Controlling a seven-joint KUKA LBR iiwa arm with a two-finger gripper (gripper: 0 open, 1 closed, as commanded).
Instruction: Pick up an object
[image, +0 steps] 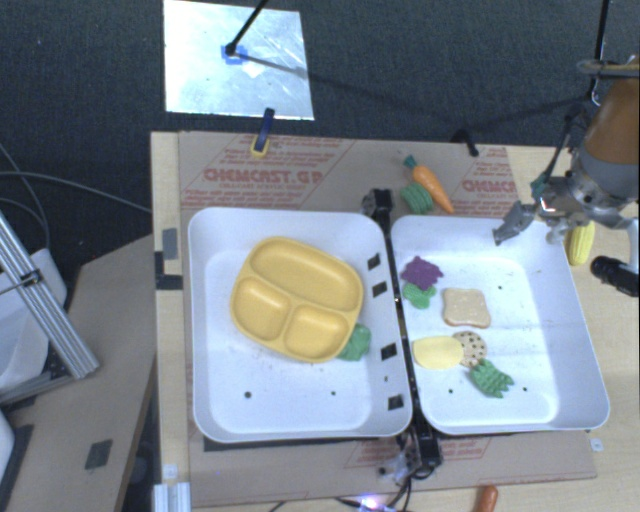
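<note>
Currently the toast (466, 307) lies in the right bin (560, 400), beside the cookie (470, 347) and grapes (421, 271). Above the bin's far right corner hangs the gripper (545, 222) (fingers spread, holding nothing), corn (579, 243) just beside it.

The grey arm (612, 120) enters from the right, its orange band sitting just above the wrist at the upper right of the view. The gripper (540, 222) hangs below it, one grey finger (510, 225) jutting left and down; the finger spacing is hard to judge from here.
</note>
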